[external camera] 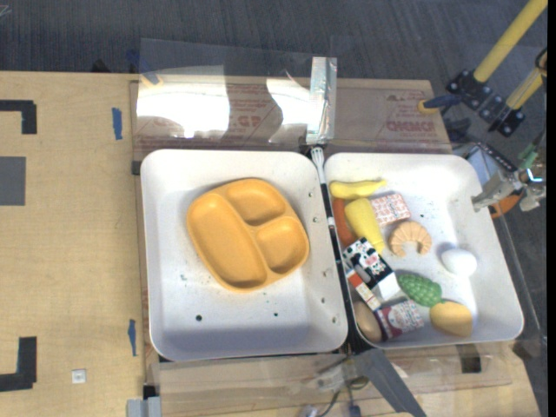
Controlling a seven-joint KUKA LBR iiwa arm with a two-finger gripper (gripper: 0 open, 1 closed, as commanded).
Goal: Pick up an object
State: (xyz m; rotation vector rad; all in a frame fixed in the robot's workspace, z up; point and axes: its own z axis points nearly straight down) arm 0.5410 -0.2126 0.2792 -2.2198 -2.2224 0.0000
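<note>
The right bin (452, 176) holds several small objects. A banana (356, 186) lies at its far left, with a long yellow piece (363, 220) and a patterned box (388, 207) just below it. A tan croissant-like piece (410, 239) lies in the middle and a white egg (458, 261) to its right. Nearer the front are a black-and-white carton (368, 263), a green bumpy piece (420, 287), a lemon (451, 318) and a small can (400, 318). My gripper (497, 195) shows as a grey and orange part at the bin's right rim, above and apart from all of the objects.
The left bin (165, 259) holds an orange divided plate (248, 233). A clear plastic sheet and a strip of tape (321, 102) stand behind the bins. Yellow poles with black clamps (486, 94) rise at the upper right. Brown board lies to the left.
</note>
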